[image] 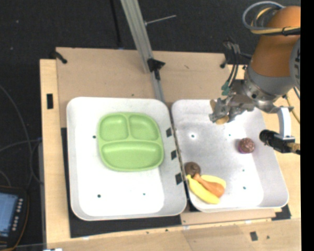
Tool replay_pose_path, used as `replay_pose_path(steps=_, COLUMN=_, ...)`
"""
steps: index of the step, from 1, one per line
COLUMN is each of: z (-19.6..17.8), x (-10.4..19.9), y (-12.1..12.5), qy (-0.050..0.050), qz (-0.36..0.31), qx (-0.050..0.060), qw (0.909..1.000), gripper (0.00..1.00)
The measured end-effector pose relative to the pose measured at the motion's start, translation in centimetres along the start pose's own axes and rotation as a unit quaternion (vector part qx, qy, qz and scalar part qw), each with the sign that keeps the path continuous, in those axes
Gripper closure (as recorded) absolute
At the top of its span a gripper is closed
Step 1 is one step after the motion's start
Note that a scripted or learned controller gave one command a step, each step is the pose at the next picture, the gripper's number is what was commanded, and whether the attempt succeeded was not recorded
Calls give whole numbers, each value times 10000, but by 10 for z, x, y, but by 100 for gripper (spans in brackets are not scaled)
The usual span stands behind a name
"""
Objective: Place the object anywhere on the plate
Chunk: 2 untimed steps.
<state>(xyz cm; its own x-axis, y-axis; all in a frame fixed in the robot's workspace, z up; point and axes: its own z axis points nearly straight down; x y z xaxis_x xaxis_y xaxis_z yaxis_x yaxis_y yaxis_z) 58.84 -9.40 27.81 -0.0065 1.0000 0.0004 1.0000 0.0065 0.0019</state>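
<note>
Nothing sits on the green plate [131, 141] at left-centre yet. My gripper [220, 115] hovers over the right bin's [269, 192] upper part; from this angle, I cannot tell its state. Candidate objects remain there: a purple ball [246, 145], banana [199, 192], carrot [212, 186].

No legible txt, labels, brand names or nos. anywhere on bench, bins or arm. The small screen [5, 213] at the lower left corner glows blue, but whatever it displays is too blurred & small to read.
</note>
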Motion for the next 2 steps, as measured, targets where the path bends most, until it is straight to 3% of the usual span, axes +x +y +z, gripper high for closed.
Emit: replay_pose_path(steps=2, z=2, x=107, y=5, qy=3, qz=-3, qx=15, qw=10000, gripper=100)
